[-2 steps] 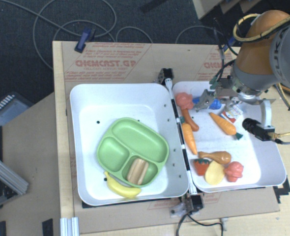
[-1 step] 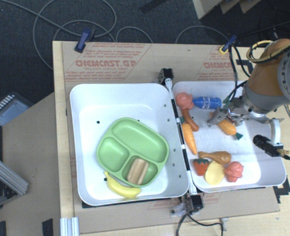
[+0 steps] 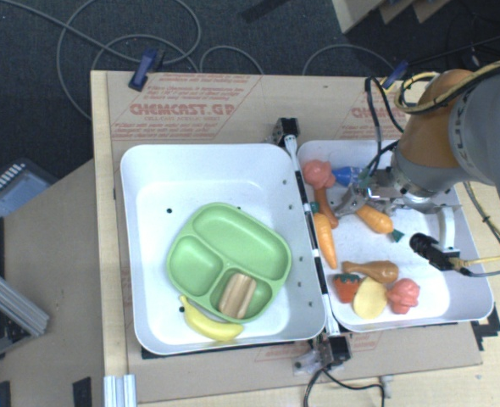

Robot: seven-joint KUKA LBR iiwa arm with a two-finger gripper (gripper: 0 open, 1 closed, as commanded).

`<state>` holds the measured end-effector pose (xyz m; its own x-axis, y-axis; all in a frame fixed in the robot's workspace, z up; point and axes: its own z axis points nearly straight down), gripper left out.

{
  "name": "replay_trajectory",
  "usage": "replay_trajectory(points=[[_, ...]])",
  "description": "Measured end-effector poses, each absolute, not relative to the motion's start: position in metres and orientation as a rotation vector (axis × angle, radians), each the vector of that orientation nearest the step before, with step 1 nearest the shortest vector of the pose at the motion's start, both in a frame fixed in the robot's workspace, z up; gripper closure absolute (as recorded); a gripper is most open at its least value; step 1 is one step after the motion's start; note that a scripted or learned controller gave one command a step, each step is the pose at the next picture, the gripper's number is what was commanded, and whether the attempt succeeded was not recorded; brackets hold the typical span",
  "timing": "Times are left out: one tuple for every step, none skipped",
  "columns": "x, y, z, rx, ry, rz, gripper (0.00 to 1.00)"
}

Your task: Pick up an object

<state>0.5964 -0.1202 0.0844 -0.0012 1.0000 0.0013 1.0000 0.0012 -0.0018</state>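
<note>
Low over the right bin, gripper near small carrot; grip hard to tell. Could slip, toys too crowded.

Right bin crowded – toy food along its left, left bin's back open

Two bins, one green plate, one banana

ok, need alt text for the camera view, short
A grey robot arm reaches in from the right, its gripper low over the right bin among toy food: carrot, drumstick, potato, two pink pieces. The left bin holds a green divided plate with a bread roll in one compartment and a banana beside it.
</note>
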Motion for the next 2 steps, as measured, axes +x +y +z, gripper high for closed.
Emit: replay_trajectory(points=[[0.597,-0.120,0.095,-2.220,-2.223,-0.001,1.00],[0.619,-0.054,0.186,-2.221,-2.224,-0.004,1.00]])
